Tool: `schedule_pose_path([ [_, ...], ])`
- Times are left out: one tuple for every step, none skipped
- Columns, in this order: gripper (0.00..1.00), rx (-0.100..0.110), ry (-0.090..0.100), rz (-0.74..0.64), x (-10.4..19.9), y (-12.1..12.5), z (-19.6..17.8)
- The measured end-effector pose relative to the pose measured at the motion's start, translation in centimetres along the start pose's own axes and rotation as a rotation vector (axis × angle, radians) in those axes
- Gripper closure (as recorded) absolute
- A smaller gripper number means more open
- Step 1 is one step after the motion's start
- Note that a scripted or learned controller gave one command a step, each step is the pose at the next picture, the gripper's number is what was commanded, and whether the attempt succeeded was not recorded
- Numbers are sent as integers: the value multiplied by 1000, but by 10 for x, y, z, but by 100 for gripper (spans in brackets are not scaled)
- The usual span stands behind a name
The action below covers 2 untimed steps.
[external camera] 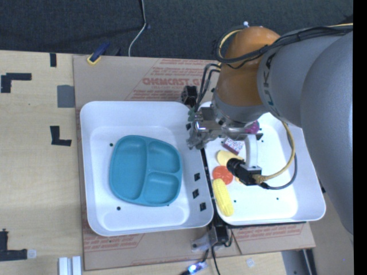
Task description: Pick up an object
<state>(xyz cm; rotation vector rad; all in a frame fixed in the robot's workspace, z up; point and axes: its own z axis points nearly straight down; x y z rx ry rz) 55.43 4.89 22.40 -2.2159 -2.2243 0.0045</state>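
My gripper (pixel 225 135) hangs over the left part of the right bin (pixel 308 206), mostly hidden beneath the orange wrist band (pixel 243 67). Just below it lie a purple and white packet (pixel 231 146), a small yellow piece (pixel 224 156) and an orange-red round object (pixel 222 174). A yellow corn cob (pixel 222 196) lies along that bin's left wall, nearer the front. A bit of purple (pixel 252 128) peeks out from under the wrist. I see nothing clearly between the gripper's tips.
A blue divided plate (pixel 145 169) lies in the left bin (pixel 92 119). A black cable connector (pixel 242 172) with a yellow hose loops over the right bin. The grey arm (pixel 321 90) covers the right bin's far side. Both bins rest on a cardboard sheet (pixel 149 79).
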Motion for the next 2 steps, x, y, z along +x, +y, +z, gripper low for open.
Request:
schedule_pose_path([
  [100, 1, 1, -2, 47, -4, 9],
  [0, 0, 0, 2, 44, -4, 8],
])
